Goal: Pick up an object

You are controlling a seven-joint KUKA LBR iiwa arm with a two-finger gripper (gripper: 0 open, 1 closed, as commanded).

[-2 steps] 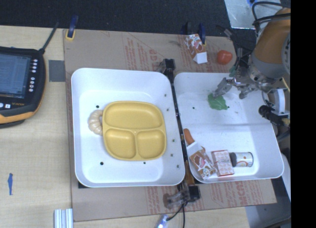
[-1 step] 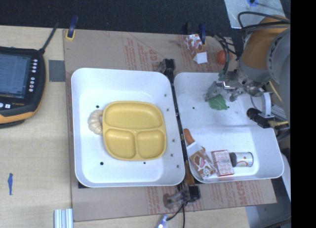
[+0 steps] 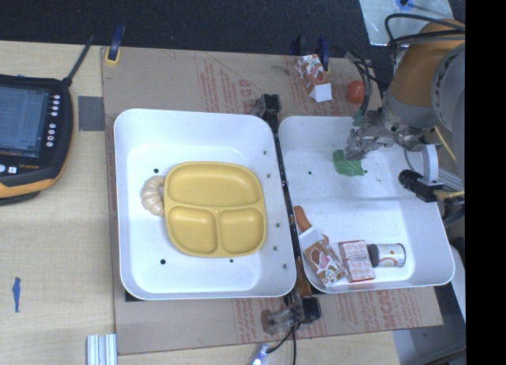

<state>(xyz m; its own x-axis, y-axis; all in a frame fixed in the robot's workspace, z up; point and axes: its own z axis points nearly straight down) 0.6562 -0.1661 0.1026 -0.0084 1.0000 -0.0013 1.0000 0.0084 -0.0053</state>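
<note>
My gripper (image 3: 357, 147) hangs over the far part of the right bin (image 3: 411, 197), directly above a small green object (image 3: 349, 165) that lies on the bin floor. Its tips reach down to the green object's top edge. At the bin's near edge lie a small can (image 3: 389, 255), a flat red and white packet (image 3: 356, 261), a patterned packet (image 3: 322, 261) and an orange-brown stick (image 3: 301, 218) by the left wall.
The left bin (image 3: 142, 261) holds a yellow divided tray (image 3: 215, 207) with a beige lump (image 3: 152, 194) at its left side. A small carton (image 3: 313, 76) and a red ball (image 3: 357, 91) sit beyond the right bin. A teach pendant (image 3: 32, 134) rests at far left.
</note>
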